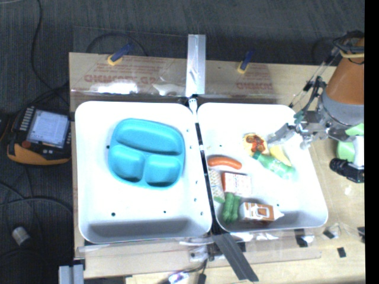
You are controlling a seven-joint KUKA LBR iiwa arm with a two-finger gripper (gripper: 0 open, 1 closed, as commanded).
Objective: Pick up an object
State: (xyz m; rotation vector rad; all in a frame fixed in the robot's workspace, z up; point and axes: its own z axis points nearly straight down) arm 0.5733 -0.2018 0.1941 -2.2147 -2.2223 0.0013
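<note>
- Toy food, small pieces in glossy plastic and printed card, lies in the right-hand shallow white plastic bin [308, 215]; none of it looks lifted yet.
- From the camera view, the two-finger metal gripper [283, 134] hangs low over that bin's upper right part, just beside a yellow wedge-shaped plastic piece [280, 154] and a small red-and-yellow printed packet [254, 141].
- Whether the tool is wide or pinched I cannot tell at this size; I see nothing between its tips, so I judge the pick not yet made.
- Nearby are a smooth orange sausage-shaped toy [224, 162], a translucent green bottle-like piece [276, 165], a white-and-red printed carton [237, 183], a green bumpy vegetable toy [231, 207] and a brown printed box [258, 212].
- The left-hand white bin [89, 176] holds a rounded, matte turquoise three-compartment plastic tray [146, 152].
</note>
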